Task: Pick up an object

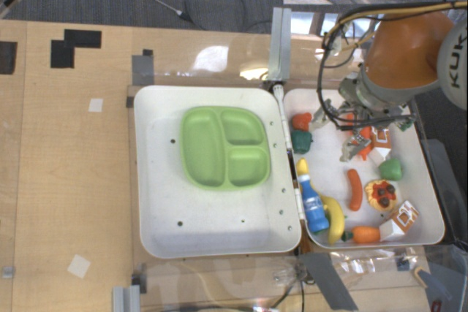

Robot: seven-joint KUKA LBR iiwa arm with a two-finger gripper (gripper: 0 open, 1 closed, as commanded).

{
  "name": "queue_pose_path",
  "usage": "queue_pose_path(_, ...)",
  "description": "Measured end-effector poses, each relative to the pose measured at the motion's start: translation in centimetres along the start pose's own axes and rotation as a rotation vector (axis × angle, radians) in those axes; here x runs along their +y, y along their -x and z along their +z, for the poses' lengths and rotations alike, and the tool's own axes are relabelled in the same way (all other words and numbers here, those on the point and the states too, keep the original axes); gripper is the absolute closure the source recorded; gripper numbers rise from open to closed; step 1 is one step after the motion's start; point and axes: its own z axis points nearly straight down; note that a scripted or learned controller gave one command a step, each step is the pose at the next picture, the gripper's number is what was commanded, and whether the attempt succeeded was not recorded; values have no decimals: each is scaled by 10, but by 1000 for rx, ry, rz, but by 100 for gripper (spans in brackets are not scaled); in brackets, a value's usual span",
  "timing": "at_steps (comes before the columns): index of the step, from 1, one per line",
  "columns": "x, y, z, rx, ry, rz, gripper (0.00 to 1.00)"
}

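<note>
My gripper hangs over the back of the right bin, below the arm's orange band. It is close beside an orange and white carton, and I see nothing held in it. Toys lie around it: a red sausage, a pizza slice, a green ball, a banana, a blue bottle with a yellow cap, a carrot, a white and orange box, and a red piece on a green piece.
The left bin holds a green divided plate. A raised rim runs between the two bins. Cables loop from the arm above the right bin's back edge. Wooden bench surface spreads to the left.
</note>
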Motion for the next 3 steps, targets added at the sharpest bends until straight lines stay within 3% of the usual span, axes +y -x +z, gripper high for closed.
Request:
queue_pose_path(1, 22, -76, 51, 2, 0, 94, 0)
queue_pose_path(2, 21, -71, 36, -11, -9, 90, 100)
queue_pose_path(3, 33, -68, -28, 3, 3, -418, 100)
